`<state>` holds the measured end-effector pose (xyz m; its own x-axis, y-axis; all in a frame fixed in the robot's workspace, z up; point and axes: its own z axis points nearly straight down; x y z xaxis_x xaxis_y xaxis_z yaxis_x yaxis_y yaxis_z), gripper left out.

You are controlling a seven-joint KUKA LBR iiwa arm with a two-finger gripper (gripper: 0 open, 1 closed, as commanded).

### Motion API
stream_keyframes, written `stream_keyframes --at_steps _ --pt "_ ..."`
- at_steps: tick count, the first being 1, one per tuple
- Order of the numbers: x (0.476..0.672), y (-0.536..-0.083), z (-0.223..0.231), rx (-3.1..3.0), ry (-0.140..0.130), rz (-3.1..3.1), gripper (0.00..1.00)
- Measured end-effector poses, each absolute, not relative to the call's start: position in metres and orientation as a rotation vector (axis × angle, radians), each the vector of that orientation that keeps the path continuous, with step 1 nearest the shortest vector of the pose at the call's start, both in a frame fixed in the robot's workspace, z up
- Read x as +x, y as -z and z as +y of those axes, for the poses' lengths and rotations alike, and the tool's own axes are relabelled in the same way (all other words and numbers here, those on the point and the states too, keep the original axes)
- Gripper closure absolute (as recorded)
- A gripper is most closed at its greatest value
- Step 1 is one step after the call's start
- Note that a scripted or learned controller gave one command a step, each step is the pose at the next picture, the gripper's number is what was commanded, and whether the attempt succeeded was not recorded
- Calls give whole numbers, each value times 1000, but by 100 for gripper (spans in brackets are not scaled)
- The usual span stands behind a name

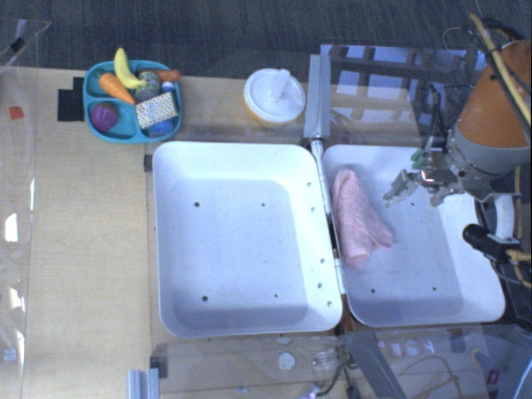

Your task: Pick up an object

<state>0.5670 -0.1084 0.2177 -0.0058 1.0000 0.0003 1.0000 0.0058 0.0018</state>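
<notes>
Gripper hangs open and empty, near the crumpled pink cloth by the right white bin's left wall; best descend centred over the cloth's bulk.

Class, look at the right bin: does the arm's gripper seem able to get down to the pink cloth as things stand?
Probably yes. The gripper hangs over the right bin, just beside the pink cloth, and nothing lies between them or on top of the cloth.
</notes>
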Motion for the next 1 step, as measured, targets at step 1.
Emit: stream_keyframes --at_steps 1 --pt "581 -100 -98 2099 -15 2322 0"
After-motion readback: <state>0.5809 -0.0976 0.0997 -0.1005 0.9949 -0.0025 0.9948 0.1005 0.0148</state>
